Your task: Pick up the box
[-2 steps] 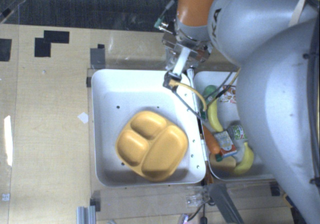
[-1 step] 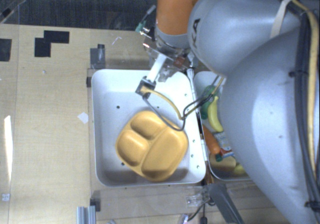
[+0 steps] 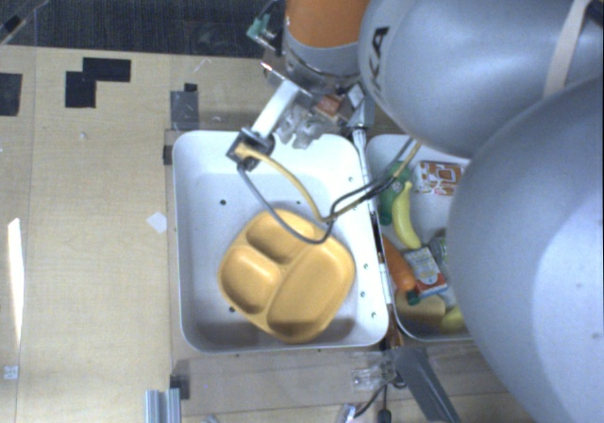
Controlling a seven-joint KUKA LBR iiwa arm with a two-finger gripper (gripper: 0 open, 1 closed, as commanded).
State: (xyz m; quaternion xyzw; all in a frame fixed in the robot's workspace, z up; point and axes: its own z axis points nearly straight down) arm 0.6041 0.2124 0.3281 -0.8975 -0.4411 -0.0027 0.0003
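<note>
A yellow, three-compartment plastic tray (image 3: 286,274) is shown in the left white bin (image 3: 193,251). The tool (image 3: 307,124) is seen above this bin's far edge; its state cannot be told. The small printed box (image 3: 425,267) lies in the right bin, beside a banana (image 3: 404,215).

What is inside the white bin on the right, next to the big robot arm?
In the right bin I can see a banana, something orange like a carrot, and a small printed box. The grey arm covers most of that bin, so anything else stays hidden.
</note>
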